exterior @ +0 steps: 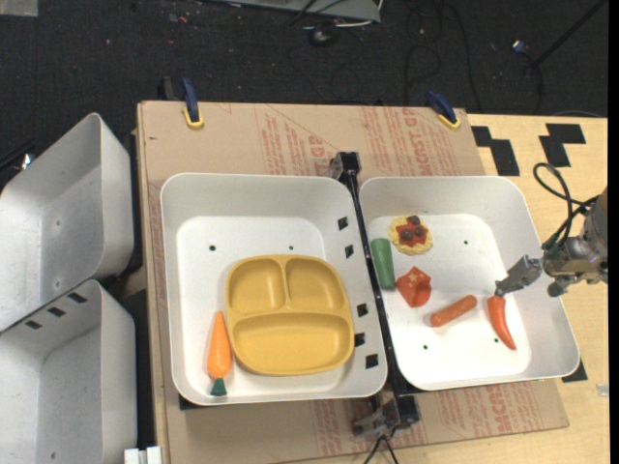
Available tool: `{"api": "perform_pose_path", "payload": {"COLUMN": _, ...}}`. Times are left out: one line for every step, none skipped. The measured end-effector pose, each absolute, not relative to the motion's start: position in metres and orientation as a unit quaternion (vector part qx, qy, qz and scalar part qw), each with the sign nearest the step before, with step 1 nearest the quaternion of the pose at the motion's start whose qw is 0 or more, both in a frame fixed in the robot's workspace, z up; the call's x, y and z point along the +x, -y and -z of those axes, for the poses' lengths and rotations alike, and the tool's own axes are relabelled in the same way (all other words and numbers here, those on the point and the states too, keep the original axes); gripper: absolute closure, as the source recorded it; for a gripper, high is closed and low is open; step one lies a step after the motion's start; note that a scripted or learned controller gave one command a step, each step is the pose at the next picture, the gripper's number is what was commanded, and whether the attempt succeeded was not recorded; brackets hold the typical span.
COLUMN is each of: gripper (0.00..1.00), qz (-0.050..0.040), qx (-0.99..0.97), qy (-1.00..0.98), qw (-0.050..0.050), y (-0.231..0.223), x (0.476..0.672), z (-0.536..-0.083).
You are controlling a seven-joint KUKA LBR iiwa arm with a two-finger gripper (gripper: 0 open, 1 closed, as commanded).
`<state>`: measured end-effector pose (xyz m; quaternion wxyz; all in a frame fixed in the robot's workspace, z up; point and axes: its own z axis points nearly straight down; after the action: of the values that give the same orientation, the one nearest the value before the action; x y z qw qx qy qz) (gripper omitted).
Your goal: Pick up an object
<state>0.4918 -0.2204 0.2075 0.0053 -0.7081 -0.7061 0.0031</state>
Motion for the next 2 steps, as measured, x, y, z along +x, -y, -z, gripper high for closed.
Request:
{"api": "perform_pose_path", "payload": {"gripper": 0.00, "qz": -0.0003, "qx": -0.707, "qy": 0.707, "qw": 0.000, "y": 0.220, "x": 0.495, "z": -0.213}}
{"api": "perform_pose_path", "payload": {"gripper": 0.00, "qz": -0.0010, "qx": -0.708, "qy": 0.707, "qw": 0.002, "y": 0.221, "x": 0.501, "z": -0.152}}
